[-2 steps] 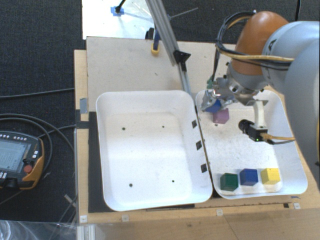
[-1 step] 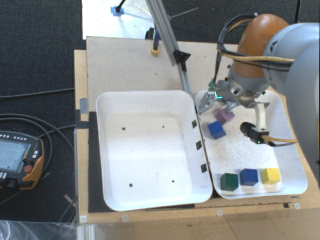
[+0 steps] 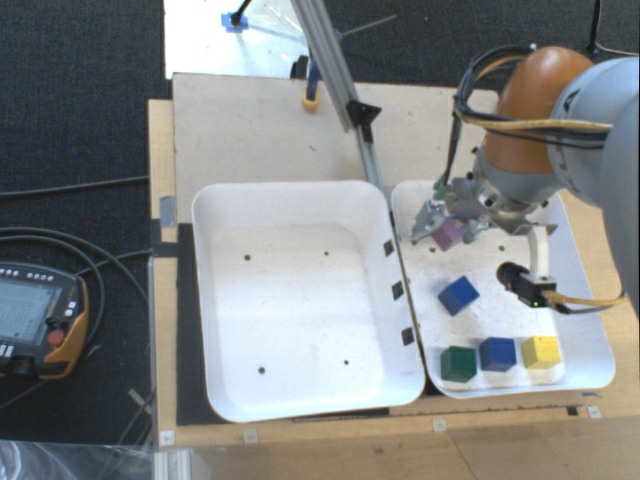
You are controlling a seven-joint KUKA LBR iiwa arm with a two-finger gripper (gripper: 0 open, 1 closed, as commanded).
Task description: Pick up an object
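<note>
right bin (image 3: 590, 368): blue cube (image 3: 458, 295) mid-floor, green cube (image 3: 459, 363), second blue cube (image 3: 497, 354) and yellow cube (image 3: 541, 352) in a row by the near rim | left bin (image 3: 215, 268): smooth white, shallow, rounded corners | my pincer (image 3: 443, 226): low over right bin's far end, purple block (image 3: 449, 234) seen at my fingertips, whether gripped I cannot tell

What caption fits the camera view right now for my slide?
Arm's tool low in the right bin at a purple block; blue, green, blue and yellow blocks nearby.
</note>
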